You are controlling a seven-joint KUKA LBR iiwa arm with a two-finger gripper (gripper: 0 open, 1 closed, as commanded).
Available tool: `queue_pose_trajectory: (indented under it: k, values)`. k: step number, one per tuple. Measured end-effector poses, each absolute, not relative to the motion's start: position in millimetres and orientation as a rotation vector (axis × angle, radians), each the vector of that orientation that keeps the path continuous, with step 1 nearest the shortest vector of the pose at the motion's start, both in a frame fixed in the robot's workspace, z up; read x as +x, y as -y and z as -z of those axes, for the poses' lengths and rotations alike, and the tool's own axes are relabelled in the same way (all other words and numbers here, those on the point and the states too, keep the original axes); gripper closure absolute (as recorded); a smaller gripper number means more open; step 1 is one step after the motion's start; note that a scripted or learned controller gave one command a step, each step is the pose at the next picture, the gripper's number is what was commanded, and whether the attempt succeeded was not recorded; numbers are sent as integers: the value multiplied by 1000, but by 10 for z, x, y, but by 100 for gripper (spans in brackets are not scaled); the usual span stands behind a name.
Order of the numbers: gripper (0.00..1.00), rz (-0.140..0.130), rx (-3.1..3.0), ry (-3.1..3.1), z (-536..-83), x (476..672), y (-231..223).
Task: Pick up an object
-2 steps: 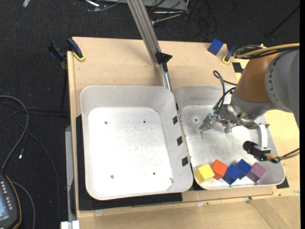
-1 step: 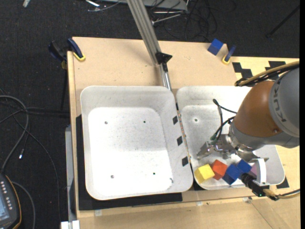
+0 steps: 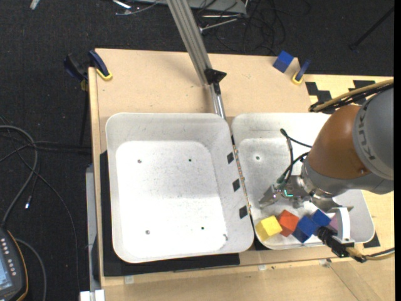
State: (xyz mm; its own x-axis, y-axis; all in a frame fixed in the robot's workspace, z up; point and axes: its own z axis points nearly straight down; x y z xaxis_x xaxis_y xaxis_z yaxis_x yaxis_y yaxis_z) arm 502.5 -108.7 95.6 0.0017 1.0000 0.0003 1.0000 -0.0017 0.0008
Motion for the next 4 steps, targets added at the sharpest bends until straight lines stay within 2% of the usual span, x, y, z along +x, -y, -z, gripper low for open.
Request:
queue_pose_trajectory:
  k: [1,2,3,4]
  values:
    - [0,-1,2217,-2223,-954,5187,1010]
    - [0,-2,2221,-2220,-954,5182,1012]
    - [0,-6,2214,-2220,-1989,4908,964]
    - [0,1,2225,-2219,-929,4893,1100]
